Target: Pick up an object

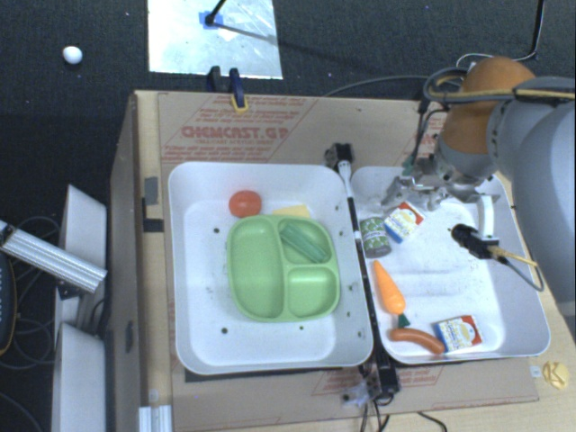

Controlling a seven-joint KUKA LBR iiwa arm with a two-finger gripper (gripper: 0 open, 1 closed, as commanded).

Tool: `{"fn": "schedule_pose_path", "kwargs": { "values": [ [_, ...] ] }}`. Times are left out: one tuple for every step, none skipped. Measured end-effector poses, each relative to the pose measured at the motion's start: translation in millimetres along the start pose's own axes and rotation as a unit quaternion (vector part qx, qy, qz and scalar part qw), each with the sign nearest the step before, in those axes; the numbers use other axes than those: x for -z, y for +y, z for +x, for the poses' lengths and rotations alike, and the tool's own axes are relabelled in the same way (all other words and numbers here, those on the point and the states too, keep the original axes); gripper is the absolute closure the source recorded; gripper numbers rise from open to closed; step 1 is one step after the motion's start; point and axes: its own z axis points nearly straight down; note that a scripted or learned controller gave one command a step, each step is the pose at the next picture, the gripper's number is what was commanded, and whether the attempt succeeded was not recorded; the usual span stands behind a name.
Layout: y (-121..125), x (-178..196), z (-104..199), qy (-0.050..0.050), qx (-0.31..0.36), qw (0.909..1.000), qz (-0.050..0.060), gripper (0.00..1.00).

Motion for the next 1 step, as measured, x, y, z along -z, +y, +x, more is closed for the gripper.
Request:
{"fn": "schedule_pose_path", "kwargs": {
  "values": [
    [2.0,12.9,-0.1,-0.001,0.001,1.0000,-0.003,1.00]
  ]
}}
